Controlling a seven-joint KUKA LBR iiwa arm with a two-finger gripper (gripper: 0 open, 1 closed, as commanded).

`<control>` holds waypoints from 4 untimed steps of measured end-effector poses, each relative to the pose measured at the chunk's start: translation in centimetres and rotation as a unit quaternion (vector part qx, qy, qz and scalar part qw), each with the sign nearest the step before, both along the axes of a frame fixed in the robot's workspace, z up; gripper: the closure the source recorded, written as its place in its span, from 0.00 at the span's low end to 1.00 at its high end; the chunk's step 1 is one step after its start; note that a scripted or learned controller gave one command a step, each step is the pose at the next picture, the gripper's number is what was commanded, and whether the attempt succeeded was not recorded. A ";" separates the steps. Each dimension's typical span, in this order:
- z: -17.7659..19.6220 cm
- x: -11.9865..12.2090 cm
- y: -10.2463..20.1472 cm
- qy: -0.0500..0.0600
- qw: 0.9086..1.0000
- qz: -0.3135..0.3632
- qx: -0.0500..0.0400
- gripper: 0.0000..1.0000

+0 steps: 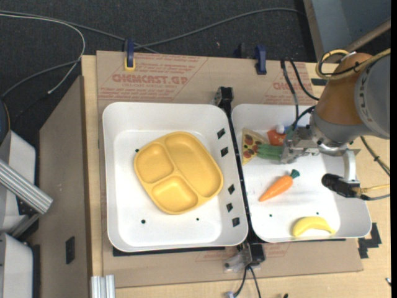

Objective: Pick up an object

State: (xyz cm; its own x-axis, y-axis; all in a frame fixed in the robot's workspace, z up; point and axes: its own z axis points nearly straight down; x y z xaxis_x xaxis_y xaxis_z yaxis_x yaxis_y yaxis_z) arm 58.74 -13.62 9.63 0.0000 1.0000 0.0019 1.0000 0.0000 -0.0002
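The hand (296, 151) sits low in the right bin (347, 219), beside a green item (268, 152) and a small orange-red object (275, 136). Its grip cannot be told. A carrot (277, 187) lies just below, apart from it.

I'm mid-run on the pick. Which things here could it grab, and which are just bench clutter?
Candidates for the pick, all in the right bin:
- carrot
- banana
- pizza slice
- green item by the gripper
- small orange-red item

Not part of it:
- yellow divided plate in the left bin
- blue clamps
- loose cables
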 end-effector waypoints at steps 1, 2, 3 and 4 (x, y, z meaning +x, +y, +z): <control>6.3 0.5 -0.4 -0.003 1.000 0.001 -0.001 1.00; 12.9 0.5 -0.3 -0.004 1.000 0.001 -0.002 1.00; 16.9 0.7 -0.2 -0.003 1.000 0.001 -0.001 1.00; 15.4 -0.7 5.3 0.002 1.000 0.002 0.000 1.00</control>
State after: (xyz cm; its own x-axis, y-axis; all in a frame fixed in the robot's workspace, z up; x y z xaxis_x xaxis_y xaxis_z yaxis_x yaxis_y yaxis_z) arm 58.06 -8.35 24.99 -0.0047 1.0000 0.0021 1.0000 0.0047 -0.0038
